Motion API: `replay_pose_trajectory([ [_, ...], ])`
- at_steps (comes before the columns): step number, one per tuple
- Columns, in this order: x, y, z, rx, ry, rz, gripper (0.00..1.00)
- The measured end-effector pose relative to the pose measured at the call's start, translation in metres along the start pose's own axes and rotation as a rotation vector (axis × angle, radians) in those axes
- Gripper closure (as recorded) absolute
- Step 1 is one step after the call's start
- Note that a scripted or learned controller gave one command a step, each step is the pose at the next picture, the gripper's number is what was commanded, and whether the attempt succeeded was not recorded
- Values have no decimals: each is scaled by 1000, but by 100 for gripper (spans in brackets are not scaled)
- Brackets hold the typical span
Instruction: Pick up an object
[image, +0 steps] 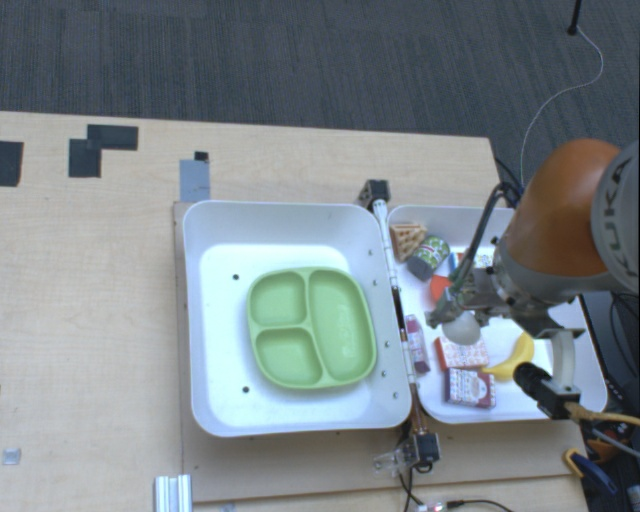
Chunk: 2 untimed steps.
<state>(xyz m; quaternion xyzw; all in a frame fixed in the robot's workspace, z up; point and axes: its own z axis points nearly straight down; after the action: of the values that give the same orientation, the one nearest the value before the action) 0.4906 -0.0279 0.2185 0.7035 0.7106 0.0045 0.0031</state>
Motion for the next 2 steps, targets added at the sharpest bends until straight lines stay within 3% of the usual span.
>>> replay_pose_trajectory([
  [2, 2, 3, -21, -7, 2, -9, 100],
])
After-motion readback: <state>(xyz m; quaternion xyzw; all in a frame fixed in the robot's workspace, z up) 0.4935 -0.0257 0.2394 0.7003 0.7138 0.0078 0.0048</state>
